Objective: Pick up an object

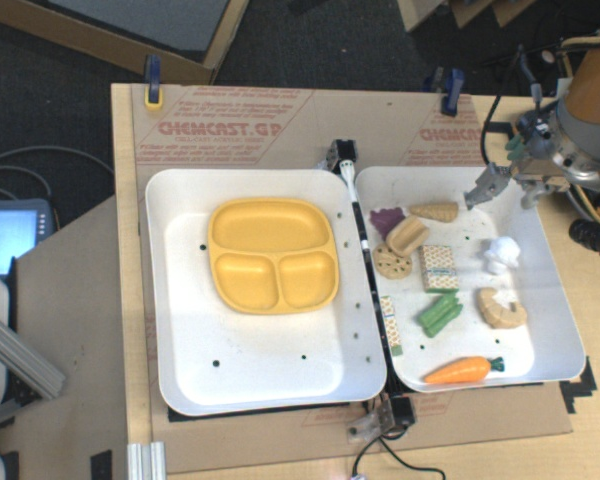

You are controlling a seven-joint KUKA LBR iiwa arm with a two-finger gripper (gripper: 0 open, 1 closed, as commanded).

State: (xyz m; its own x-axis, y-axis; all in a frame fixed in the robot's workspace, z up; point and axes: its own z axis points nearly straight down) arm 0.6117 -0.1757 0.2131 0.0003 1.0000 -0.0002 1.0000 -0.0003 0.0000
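Robotics lab: clamped bench board [280,118], loose cables (monitor [10,233] alongside)

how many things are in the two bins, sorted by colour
yellow: 1, the divided plate in the left bin
purple: 1
tan or brown: 4
patterned packets: 2
white: 1
green: 1
orange: 1, a carrot
total: 11
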